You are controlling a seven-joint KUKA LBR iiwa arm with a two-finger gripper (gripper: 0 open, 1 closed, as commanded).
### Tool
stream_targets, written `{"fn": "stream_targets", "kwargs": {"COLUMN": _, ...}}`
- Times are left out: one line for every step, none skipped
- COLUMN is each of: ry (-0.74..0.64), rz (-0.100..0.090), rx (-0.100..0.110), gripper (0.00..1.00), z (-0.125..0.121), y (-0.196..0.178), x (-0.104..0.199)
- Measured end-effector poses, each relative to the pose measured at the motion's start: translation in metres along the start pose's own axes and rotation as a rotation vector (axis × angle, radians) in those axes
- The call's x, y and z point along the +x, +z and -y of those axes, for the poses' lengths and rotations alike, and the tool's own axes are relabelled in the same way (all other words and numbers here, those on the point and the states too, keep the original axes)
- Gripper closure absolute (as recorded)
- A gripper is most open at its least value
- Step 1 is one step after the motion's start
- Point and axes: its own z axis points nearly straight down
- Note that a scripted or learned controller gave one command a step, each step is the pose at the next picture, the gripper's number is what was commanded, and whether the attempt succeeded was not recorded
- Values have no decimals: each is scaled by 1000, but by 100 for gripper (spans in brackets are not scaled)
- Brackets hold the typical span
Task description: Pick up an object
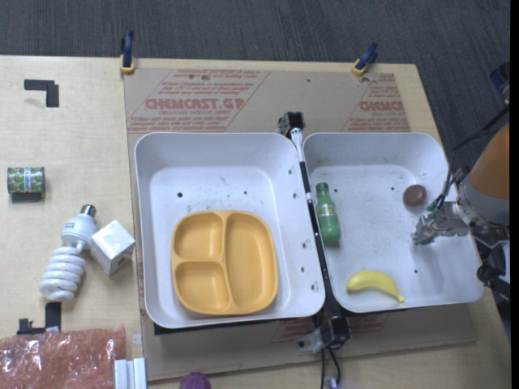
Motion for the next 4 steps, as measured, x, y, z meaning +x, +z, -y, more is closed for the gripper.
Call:
{"fn": "stream_targets", "kwargs": {"ry": 1, "rz": -1, "rx": 1, "gripper": 100, "z": 44, "y": 0, "x": 0}}
{"fn": "stream_targets", "kwargs": {"ry": -1, "rz": -1, "rx": 1, "gripper": 100, "z": 31, "y": 0, "x": 26}}
{"fn": "stream_targets", "kwargs": {"ry": 1, "rz": 0, "rx": 0, "gripper": 100, "z": 43, "y": 0, "x": 0}}
{"fn": "stream_targets", "kwargs": {"ry": -2, "rz": 0, "rx": 1, "gripper": 100, "z": -30, "y": 0, "x": 0}}
